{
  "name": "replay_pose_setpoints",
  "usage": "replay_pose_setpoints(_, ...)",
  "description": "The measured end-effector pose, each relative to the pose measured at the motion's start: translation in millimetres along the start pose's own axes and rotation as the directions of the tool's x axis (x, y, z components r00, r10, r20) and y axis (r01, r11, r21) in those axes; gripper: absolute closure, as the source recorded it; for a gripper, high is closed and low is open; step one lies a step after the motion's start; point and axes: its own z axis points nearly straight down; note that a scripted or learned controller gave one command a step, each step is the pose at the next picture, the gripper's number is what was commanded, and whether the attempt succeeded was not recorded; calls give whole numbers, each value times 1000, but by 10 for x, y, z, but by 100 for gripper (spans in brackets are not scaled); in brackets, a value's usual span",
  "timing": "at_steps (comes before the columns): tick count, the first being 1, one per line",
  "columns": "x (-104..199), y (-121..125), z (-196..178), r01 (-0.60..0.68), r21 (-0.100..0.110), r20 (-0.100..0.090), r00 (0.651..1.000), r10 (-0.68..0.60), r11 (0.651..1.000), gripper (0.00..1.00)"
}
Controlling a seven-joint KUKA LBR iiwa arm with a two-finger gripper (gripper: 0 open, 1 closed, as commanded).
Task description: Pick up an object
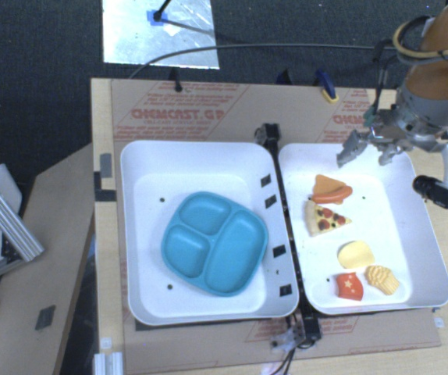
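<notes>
The right bin holds several toy foods: an orange hot dog, a pizza slice, a pale yellow round piece, a red piece with a star and a ridged yellow piece. My gripper hangs over the bin's far edge, above and to the right of the hot dog. Its two grey fingers are spread apart with nothing between them.
The left bin holds a blue divided plate. Black clips line the seam between the bins. A cardboard sheet lies under both bins. A foil square lies on the dark floor behind.
</notes>
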Motion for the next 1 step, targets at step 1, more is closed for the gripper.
replay_pose_setpoints(1, 2, 21, -65, 2, -11, 1, 1000, -2, 1000, 0)
